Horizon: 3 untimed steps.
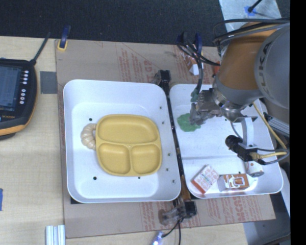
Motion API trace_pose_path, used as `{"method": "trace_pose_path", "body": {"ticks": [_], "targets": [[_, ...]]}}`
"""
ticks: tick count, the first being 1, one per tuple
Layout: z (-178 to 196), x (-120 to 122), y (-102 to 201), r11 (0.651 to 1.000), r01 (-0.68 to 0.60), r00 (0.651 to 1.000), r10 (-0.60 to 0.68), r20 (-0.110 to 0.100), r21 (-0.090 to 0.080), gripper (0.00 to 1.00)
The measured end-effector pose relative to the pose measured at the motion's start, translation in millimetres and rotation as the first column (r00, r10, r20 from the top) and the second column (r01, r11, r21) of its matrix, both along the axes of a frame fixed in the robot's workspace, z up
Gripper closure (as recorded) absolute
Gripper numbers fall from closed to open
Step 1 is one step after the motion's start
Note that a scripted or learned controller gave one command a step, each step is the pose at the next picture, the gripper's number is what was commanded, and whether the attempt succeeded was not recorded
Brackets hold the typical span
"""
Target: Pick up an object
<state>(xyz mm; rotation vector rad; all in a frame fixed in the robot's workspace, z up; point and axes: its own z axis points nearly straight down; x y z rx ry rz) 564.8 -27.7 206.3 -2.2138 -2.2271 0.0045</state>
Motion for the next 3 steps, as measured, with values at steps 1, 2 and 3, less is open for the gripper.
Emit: {"method": "trace_pose_path", "body": {"ticks": [1,2,3], "targets": [[0,0,0,1.000,0.000,1.000,0.000,0.000,0.000,0.00],[-15,49,-1,1.000,0.000,1.000,0.000,0.000,0.001,0.00],[-4,49,-1,1.000,-0.007,1.000,0.007,-0.002,0.000,1.00]]}}
